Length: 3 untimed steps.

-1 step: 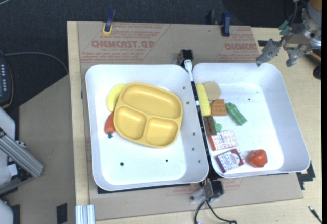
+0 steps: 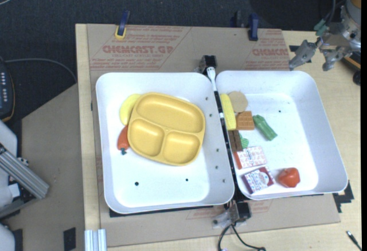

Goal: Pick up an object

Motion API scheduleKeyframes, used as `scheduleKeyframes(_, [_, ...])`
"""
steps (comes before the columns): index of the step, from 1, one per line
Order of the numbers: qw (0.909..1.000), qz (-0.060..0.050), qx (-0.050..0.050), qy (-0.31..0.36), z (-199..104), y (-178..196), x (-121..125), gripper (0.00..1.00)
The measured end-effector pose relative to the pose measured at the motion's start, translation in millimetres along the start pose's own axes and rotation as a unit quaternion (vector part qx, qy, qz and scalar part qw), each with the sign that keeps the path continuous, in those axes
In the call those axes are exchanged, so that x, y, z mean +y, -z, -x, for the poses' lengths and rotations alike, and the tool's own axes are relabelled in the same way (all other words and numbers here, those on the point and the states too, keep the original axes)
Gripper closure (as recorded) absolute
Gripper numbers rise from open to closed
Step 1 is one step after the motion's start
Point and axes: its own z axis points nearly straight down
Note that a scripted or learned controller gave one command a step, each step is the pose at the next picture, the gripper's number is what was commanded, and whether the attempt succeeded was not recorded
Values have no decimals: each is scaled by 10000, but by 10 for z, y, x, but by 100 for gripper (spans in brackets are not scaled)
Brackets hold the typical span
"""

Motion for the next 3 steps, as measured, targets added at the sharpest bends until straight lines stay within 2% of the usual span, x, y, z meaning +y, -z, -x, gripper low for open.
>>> scheduleKeyframes(1, [10000,-34,7,-3,18,-611,-71,0])
scheduleKeyframes(3, [10000,-30,8,2,-36,-1513,-116,0])
